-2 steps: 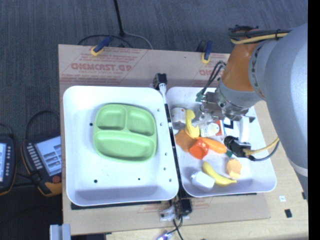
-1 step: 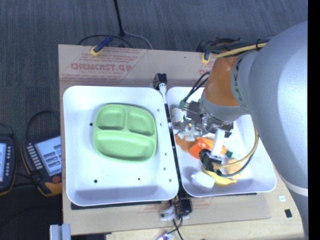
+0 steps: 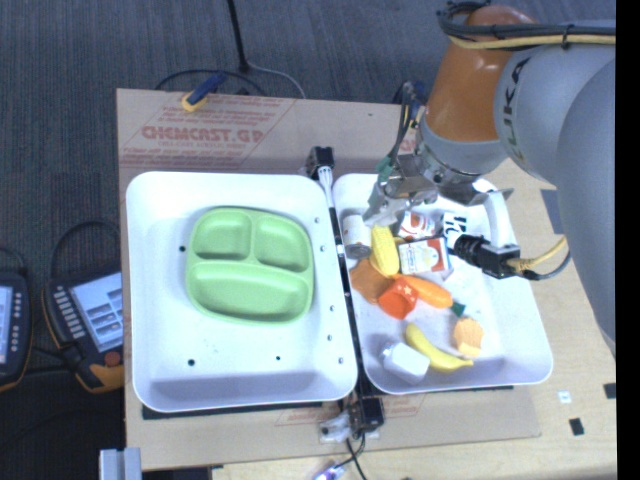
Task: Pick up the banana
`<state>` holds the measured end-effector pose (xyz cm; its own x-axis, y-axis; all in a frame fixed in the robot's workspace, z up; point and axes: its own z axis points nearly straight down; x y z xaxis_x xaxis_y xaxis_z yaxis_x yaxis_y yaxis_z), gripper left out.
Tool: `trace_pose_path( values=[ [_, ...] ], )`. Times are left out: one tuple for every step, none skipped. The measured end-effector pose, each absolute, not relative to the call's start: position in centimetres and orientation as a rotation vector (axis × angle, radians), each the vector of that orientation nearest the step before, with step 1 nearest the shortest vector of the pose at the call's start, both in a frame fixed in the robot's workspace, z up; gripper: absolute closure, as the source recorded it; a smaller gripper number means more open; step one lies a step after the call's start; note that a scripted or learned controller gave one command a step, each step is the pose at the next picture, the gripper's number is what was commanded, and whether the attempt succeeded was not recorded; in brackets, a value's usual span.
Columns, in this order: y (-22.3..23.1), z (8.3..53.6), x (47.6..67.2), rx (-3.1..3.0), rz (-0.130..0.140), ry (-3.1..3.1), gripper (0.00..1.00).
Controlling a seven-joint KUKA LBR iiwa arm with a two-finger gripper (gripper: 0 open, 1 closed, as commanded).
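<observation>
The banana (image 3: 436, 351) is yellow and curved and lies near the front of the right bin (image 3: 520, 353), between a white cup (image 3: 405, 361) and a small orange piece (image 3: 468, 336). My gripper (image 3: 397, 204) hangs over the back left part of that bin, well behind the banana. It is just above a stubby yellow item (image 3: 384, 251). The wrist hides the gripper's tips, and I see nothing held in it.
The right bin also holds a red-and-white carton (image 3: 422, 256), a carrot (image 3: 432, 292), a red pepper (image 3: 397, 299) and a white cylinder (image 3: 352, 230). A green divided plate (image 3: 250, 265) lies in the left bin (image 3: 150, 358). A black cable end (image 3: 485, 253) hangs off the wrist.
</observation>
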<state>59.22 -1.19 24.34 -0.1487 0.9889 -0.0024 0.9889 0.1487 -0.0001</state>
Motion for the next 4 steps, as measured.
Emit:
trace_pose_path(
  values=[
    [-1.2,24.3,59.2,2.049,-0.003,2.380,0.00],
    [-3.7,18.4,52.1,1.941,-0.004,2.472,0.00],
    [-10.0,13.6,48.3,1.645,-0.002,2.678,0.00],
    [-11.2,8.9,48.9,0.874,0.001,3.013,0.00]
  ],
)
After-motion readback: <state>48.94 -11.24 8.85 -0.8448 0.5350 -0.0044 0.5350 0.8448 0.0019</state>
